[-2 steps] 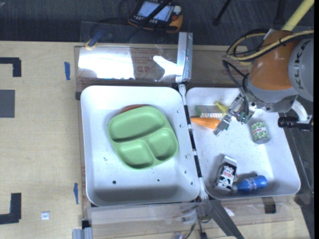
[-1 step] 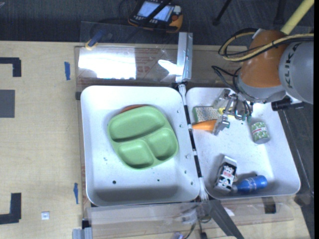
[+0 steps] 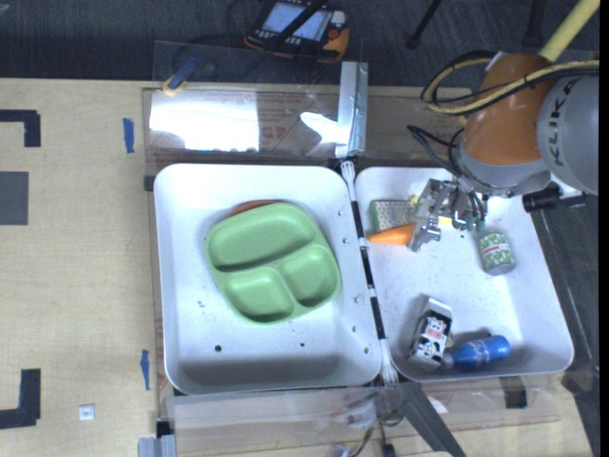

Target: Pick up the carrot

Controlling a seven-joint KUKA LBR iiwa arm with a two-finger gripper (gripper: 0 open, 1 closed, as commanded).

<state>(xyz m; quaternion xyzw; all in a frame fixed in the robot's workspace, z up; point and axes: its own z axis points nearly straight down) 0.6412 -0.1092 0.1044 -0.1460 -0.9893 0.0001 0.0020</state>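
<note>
Pincer [image 3: 430, 228]: low in the right bin [image 3: 533, 346], fingers set on the carrot's thick end, gripping it.
Carrot [image 3: 390, 237]: lies across the bin, long axis running away from the pincer toward the divider.
Just behind: green packet [image 3: 388, 213].
Other side: small green-patterned can [image 3: 496, 252], apart.
Nearer me: carton [image 3: 432, 332], blue bottle [image 3: 481, 351], well clear.
Left bin: green divided plate [image 3: 273, 261].

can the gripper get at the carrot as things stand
Probably yes: the gripper is low in the right bin, right at the carrot's thick end, with nothing lying over the carrot; a green packet sits just behind it.
</note>
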